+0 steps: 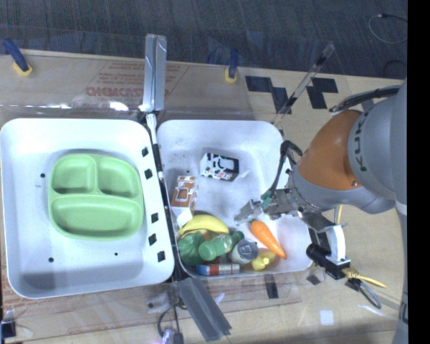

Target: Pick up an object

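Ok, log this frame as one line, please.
hand above carrot | right bin: toys heaped near front | left bin: green tray

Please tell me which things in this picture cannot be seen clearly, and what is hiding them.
- End effector, camera view: small and blurred, so its open or shut state is unreadable.
- Yellow plastic banana: lower part covered by the green plastic bottle.
- Small black-and-white printed box: print too small to read.
- Small orange-and-white packet: label too blurred to read.
- Grey robot arm: cut off at the right edge.
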Action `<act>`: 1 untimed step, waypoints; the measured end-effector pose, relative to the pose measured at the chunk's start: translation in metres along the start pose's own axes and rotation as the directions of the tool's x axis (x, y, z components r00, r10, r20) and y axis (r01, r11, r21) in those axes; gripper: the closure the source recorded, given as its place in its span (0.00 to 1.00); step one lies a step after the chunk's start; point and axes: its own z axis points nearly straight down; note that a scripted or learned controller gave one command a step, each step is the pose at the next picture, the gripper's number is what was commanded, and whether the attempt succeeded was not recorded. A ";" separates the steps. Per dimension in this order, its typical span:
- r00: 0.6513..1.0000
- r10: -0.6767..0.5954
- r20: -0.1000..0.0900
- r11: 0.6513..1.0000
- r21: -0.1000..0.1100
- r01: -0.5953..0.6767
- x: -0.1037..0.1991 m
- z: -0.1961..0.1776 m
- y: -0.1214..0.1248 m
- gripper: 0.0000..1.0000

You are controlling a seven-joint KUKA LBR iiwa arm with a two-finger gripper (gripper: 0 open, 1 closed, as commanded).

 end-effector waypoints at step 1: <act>0.998 -0.060 -0.001 0.998 -0.001 0.060 -0.012 0.029 -0.016 0.00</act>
